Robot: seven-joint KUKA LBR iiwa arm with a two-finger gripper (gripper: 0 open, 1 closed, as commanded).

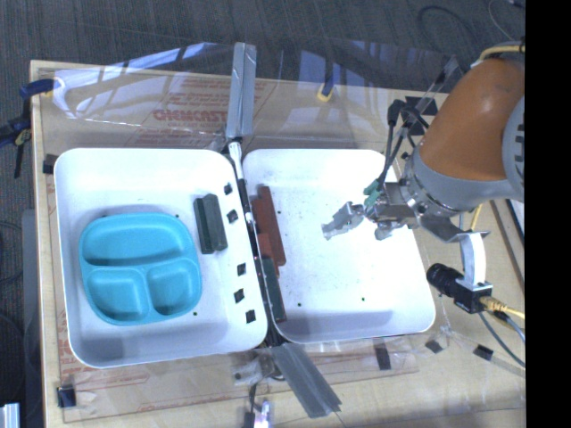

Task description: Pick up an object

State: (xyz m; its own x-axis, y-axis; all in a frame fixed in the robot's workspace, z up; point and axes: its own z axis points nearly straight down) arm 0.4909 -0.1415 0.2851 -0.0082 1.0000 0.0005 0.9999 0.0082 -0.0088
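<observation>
My gripper (342,222) hangs over the middle of the right bin (357,310), reaching in from the right, with bare white floor beneath it. A brown bar (268,224) lies along that bin's left wall, well left of the gripper, with a dark strip (273,291) continuing below it. In the left bin (107,172) a blue divided tray (136,267) rests at the left. A black bar (211,223) lies lengthwise near that bin's right side. Nothing shows in the gripper.
Small black tabs (241,271) run down the divider between the bins. A grey metal strip (241,92) stands behind the bins and another (308,383) lies in front. Clear plastic sheeting covers the bench's back.
</observation>
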